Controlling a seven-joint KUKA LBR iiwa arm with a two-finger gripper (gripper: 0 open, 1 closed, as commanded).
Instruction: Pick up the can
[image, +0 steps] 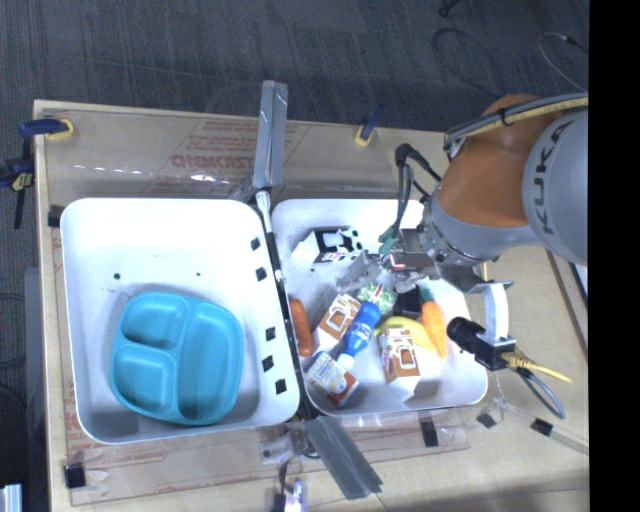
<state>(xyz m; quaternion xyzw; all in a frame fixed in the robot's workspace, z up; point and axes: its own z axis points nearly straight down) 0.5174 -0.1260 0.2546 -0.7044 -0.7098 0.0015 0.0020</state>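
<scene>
A small cylinder with a white, red and blue label, which looks like the can (329, 374), lies on its side at the front left of the right bin (300, 222). My gripper (372, 268) hangs low over the middle of that bin, behind the pile of items and well apart from the can. Right under it is a green and white packet (380, 294). I see nothing held in it.
Around the can lie a blue bottle (360, 328), two brown and white cartons (338, 316) (403, 356), a yellow fruit (398, 326), a carrot (433, 326) and an orange-red stick (300, 326) by the left wall. A blue divided plate (180, 356) sits in the left bin (150, 220).
</scene>
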